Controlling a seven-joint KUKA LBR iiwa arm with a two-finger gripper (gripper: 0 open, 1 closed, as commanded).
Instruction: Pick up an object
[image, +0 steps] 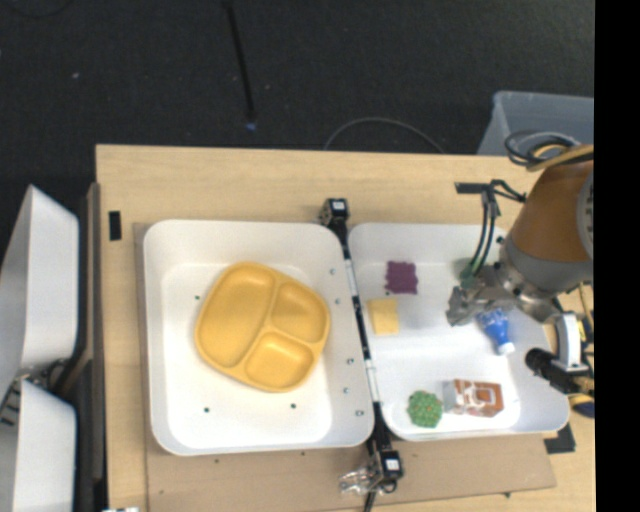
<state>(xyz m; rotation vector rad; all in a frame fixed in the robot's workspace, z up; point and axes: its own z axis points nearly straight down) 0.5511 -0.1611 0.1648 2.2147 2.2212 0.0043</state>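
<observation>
camera view | jaws (478, 312) low in right bin (440, 250) | touching blue object (496, 330)

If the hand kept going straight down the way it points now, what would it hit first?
Most likely the blue object lying just under the hand in the right bin. Depth is hard to judge from this slanted view, so it could instead land on bare bin floor right beside it.

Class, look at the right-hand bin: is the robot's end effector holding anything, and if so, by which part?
It cannot be told. The end effector is low in the right bin beside the blue object, but no object shows clearly between its fingers.
</observation>
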